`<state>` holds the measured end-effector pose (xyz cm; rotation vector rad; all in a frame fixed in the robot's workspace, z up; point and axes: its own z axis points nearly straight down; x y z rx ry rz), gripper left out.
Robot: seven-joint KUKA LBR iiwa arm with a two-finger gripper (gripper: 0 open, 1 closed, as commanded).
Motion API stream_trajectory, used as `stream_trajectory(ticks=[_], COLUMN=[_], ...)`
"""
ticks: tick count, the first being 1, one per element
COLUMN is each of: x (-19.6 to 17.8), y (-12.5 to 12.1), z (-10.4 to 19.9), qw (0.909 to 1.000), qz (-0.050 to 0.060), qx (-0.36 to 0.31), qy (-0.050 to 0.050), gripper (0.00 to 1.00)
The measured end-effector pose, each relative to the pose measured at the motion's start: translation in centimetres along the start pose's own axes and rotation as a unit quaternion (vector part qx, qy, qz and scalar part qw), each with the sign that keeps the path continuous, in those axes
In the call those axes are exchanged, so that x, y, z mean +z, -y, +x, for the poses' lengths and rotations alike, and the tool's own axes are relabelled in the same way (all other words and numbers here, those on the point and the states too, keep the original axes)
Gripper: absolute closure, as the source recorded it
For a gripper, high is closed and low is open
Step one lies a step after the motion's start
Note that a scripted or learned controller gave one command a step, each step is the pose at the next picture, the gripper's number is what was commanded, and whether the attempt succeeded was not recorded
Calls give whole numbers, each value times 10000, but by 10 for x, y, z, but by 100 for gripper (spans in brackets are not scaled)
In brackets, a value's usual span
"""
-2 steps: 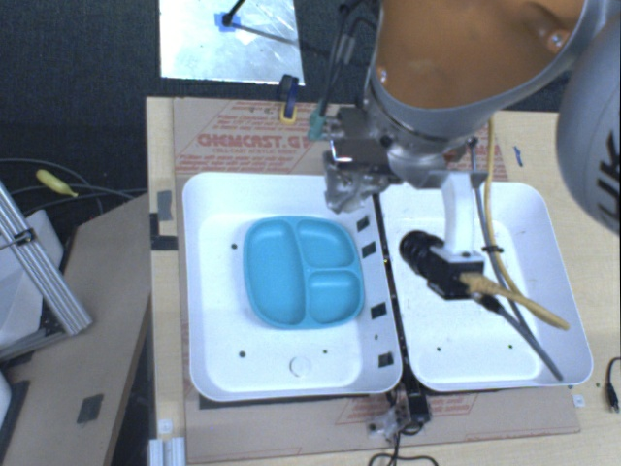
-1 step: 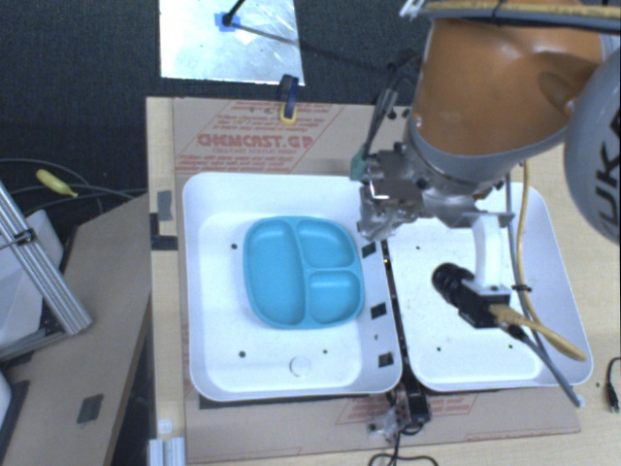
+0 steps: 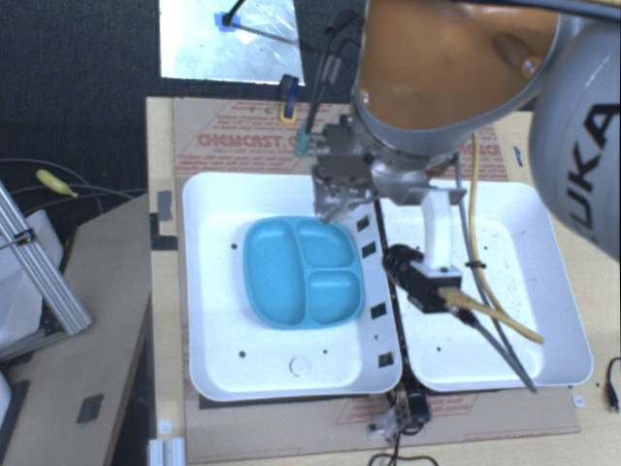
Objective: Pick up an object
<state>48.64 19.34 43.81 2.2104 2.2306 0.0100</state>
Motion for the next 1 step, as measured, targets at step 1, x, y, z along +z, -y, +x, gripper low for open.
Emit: stream_trajectory(ticks=[1], x=[-10], y=[-1], z=[-3], qw=[10000], qz=[0], qx=[11], qy=[3], gripper=[100])
